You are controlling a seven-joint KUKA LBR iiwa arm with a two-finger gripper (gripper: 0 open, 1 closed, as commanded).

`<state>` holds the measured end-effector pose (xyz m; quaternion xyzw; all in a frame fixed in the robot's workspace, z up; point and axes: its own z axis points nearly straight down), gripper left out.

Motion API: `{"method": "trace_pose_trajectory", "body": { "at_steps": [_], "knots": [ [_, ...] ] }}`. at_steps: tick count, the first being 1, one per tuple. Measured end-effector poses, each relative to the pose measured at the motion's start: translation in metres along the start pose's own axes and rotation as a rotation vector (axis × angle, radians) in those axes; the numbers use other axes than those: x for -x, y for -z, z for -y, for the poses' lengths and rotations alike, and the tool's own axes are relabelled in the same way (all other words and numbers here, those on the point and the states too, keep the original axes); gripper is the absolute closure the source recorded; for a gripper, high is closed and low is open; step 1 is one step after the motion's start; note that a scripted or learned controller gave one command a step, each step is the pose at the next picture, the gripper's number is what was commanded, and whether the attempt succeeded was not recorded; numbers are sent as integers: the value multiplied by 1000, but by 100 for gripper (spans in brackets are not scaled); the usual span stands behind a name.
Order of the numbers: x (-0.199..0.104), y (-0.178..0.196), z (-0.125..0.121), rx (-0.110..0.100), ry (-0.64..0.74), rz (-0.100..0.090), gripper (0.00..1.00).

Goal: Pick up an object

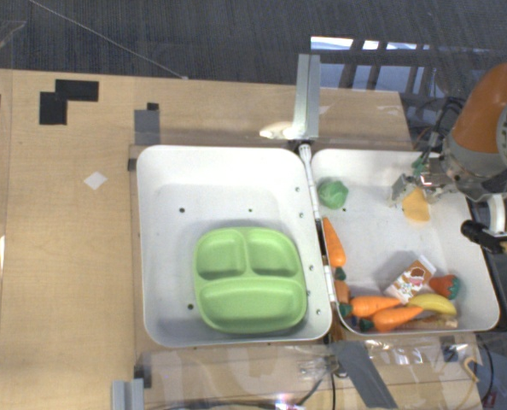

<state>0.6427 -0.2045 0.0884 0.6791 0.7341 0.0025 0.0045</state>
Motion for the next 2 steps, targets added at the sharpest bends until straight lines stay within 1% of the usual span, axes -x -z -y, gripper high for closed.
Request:
{"method": "trace_pose_trajectory", "body": {
  "at_steps": [1,2],
  "knots": [
    [0,0,0,0,0,0,0],
    [-2,13,-4,9,4,1,100]
  ]
}}
